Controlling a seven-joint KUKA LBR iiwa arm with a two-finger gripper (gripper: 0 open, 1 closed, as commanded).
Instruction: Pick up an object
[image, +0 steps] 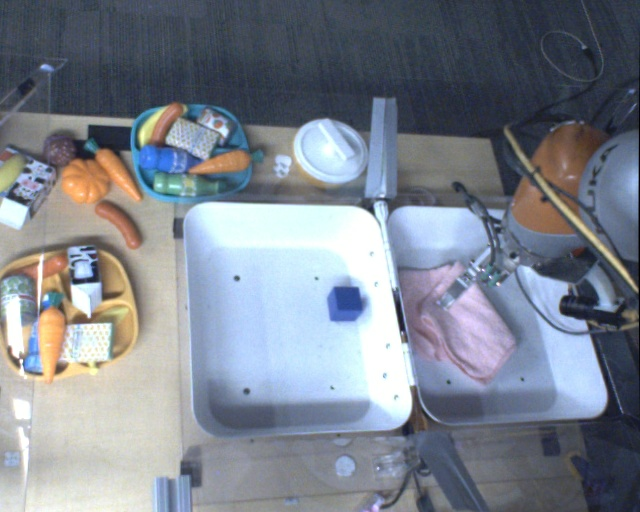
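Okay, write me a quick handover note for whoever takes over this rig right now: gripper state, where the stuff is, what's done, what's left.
Gripper: low in the right bin, over the upper part of the pink cloth. Too small to tell whether it grips anything.
Pink cloth: crumpled in the left half of the right bin, lying on the bin floor.
Blue cube: alone in the left bin, right of centre, untouched.
Done: arm has reached in over the cloth.
Left: nothing is visibly lifted yet; a grasp and lift of one object is still needed.
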